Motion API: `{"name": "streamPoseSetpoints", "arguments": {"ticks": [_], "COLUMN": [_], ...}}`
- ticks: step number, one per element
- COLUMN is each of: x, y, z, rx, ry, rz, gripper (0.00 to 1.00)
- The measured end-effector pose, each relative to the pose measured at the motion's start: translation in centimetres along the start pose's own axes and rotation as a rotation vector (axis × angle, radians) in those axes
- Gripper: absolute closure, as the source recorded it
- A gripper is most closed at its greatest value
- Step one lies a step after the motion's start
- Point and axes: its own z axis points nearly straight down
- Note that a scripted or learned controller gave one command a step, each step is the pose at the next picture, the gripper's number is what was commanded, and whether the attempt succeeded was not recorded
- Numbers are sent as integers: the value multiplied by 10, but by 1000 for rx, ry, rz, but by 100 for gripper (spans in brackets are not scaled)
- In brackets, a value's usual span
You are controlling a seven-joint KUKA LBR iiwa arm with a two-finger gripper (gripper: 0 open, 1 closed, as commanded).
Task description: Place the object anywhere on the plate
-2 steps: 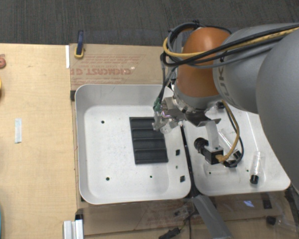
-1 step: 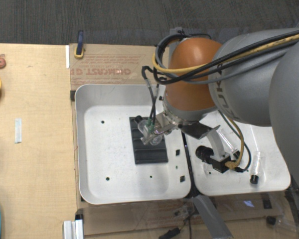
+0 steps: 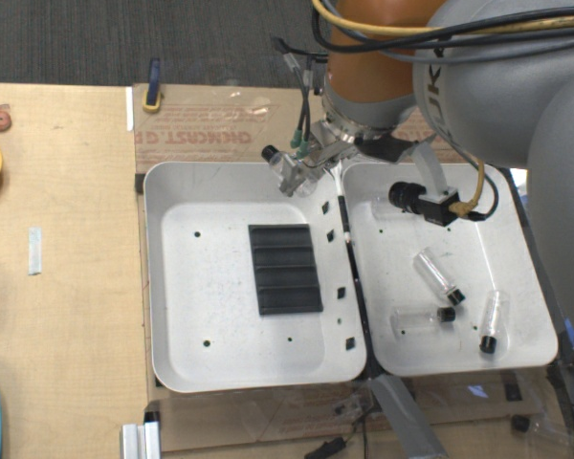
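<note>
A black ribbed plate (image 3: 285,269) lies flat in the middle of the left bin (image 3: 172,285). Three clear tubes with black caps rest in the right bin (image 3: 531,347): one (image 3: 436,276) near its middle, one (image 3: 493,319) at the front right, one (image 3: 416,322) at the front. My gripper (image 3: 291,169) hangs over the back right corner of the left bin, behind the plate and well apart from the tubes. I see nothing held at its tip.
The divider (image 3: 349,256) between the two bins runs just right of the plate. A black cylindrical fitting (image 3: 413,198) with a cable hangs from the arm over the back of the right bin. The wooden bench (image 3: 67,304) extends to the left.
</note>
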Motion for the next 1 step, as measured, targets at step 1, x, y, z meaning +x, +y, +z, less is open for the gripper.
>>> {"name": "streamPoseSetpoints", "arguments": {"ticks": [1], "x": [5], "y": [60], "z": [60], "rx": [1], "ry": [0], "rz": [-1], "gripper": [100]}}
